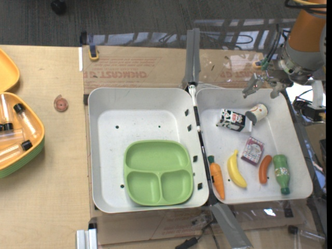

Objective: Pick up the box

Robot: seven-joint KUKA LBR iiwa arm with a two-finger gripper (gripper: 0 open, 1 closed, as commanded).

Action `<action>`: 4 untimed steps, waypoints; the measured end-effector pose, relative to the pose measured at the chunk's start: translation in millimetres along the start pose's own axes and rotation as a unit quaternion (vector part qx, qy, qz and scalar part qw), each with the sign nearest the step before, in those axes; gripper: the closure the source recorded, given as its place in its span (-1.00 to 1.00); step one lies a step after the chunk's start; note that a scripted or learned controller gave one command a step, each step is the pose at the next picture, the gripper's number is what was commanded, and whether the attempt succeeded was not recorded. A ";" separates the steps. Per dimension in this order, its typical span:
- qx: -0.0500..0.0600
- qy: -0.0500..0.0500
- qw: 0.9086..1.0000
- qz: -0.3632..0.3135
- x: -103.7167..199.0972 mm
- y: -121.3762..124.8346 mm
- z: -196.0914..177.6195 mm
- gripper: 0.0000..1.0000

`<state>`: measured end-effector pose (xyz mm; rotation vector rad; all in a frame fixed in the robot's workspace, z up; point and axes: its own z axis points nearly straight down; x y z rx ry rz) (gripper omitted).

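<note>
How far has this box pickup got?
Nothing looks done: the small pink box lies in the right white bin, between the yellow banana and orange sausage. The pincer hangs over the bin's far edge. Approach, grasp and lift remain.

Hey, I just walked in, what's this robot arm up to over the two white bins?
The arm reaches in from the right, its gripper hovering above the far edge of the right bin, holding nothing. Its target, the box, lies untouched in that bin among a banana, carrot, sausage, green bottle, a small cow-patterned carton and a cup on its side. The left bin holds a green divided plate.
</note>
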<state>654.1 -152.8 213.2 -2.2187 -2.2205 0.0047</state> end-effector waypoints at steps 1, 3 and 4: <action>0.000 0.000 0.997 0.075 -43.0 -63.9 84.0 -1.00; 0.002 0.001 0.999 0.037 -17.8 -111.9 117.2 1.00; 0.000 0.000 1.000 0.008 -4.6 -122.1 -12.7 1.00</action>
